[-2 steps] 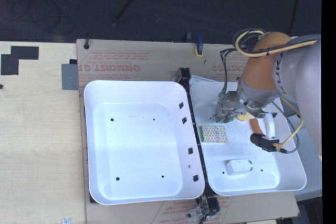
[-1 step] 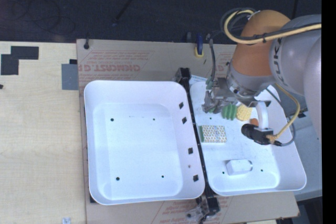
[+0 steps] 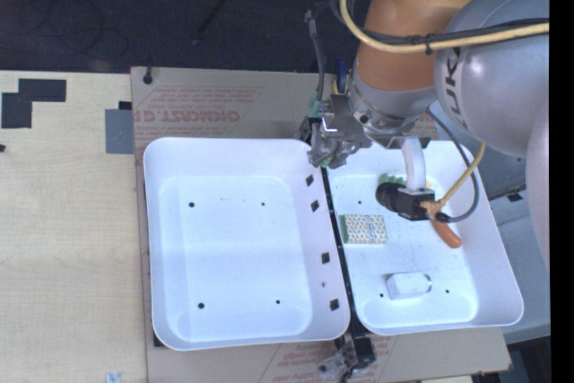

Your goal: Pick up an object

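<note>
— So, where do the things to pick lie?
— All in the right bin: a green-patterned packet lies flat near its left wall, a white block sits below it in the view, an orange piece lies to the packet's right, and something green shows above it, partly hidden by my wrist.
— And your gripper?
— My gripper hangs over the right bin's upper left corner, where it meets the left bin, apart from the packet. Open or closed, I cannot tell. Both bins rest on a cardboard sheet
</note>
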`<action>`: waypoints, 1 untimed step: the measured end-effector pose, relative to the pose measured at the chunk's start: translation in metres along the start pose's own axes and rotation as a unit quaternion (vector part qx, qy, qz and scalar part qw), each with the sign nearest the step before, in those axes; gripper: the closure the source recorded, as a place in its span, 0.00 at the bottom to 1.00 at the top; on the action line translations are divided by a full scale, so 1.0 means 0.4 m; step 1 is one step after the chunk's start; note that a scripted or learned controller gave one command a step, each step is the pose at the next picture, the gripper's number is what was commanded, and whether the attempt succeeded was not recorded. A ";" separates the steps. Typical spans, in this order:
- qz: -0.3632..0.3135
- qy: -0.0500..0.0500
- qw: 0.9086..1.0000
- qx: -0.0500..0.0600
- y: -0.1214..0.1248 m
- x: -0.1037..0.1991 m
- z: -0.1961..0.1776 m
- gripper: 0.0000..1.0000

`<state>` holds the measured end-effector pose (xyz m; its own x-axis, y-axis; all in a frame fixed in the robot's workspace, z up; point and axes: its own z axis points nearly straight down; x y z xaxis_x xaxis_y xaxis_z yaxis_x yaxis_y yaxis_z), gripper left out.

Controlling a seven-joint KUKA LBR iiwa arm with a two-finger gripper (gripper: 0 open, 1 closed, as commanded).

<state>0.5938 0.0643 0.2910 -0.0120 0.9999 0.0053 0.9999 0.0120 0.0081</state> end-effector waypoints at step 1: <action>0.007 -0.003 1.000 0.010 -0.155 -0.013 0.097 1.00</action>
<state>0.5322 0.0585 0.2518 0.0027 1.0000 -0.0005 0.9999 -0.0027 -0.0118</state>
